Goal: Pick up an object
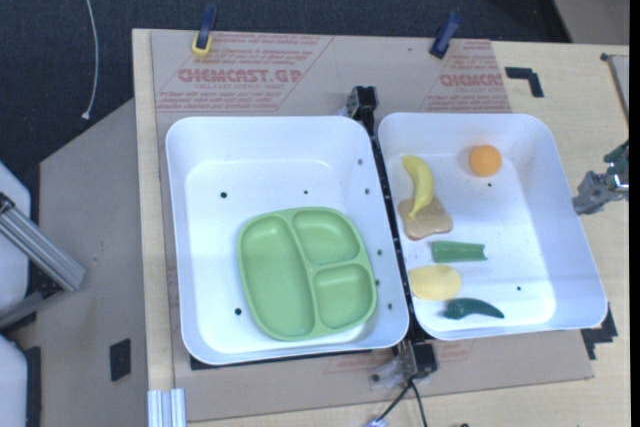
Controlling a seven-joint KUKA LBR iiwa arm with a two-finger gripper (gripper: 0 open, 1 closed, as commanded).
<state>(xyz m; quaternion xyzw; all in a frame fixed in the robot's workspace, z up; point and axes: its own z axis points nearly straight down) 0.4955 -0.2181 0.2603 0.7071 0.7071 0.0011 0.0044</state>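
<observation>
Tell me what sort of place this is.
Probably a robotics lab test bench: two shallow white plastic bins sit clamped on a cardboard-covered table, holding a green divided tray and toy food like a yellow plastic banana.

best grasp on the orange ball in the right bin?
Probably straight down from above, closing across the middle of the orange ball. It is round, so any finger angle should work. It sits apart from the banana, and bare bin floor shows around it. The gripper is at the bin's right edge.
</observation>
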